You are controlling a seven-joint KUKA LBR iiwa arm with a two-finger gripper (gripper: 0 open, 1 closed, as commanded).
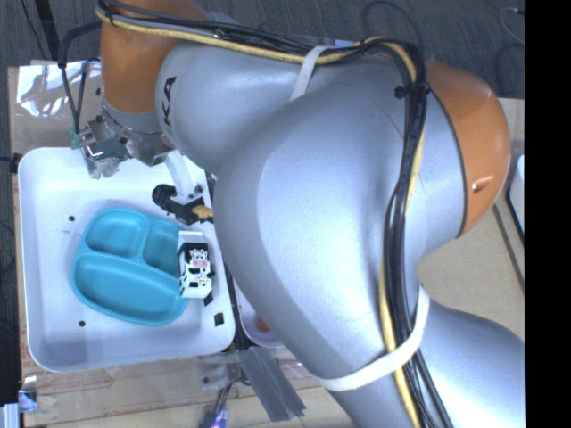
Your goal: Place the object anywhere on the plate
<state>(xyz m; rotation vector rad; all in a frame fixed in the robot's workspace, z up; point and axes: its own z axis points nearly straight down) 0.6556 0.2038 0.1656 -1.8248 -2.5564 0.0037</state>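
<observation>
A: Start at the left. What sits in the white bin (36, 266)?

B: A teal plate (125, 270) with divided compartments, lying in the left part of the bin, its long axis running from upper left to lower right. At its right edge is a small cow figure (195, 271), white with black patches. It touches or overlaps the plate's rim; I cannot say whether it rests on the plate or on the bin floor just beside it.

A: Which way does the cow point?

B: Its long axis runs roughly up and down the view, with the face towards the top. Finer detail is too small to make out.

A: And the arm?

B: The arm (357, 230) comes in from the right and takes up most of the view. Its grey body crosses over the middle, and the orange band (143, 43) sits at upper left, above the wrist. The wrist points down towards the bin's upper left corner.

A: The gripper?

B: The gripper (105, 154) hangs over the bin's top left part, well apart from the cow. How wide it stands, I cannot tell; the metal parts blur together there.

A: What is hidden?

B: The arm's bulk covers the right side of the bench and nearly all of the second bin. A black fitting (176, 201) shows just above the cow, partly under the arm.
</observation>
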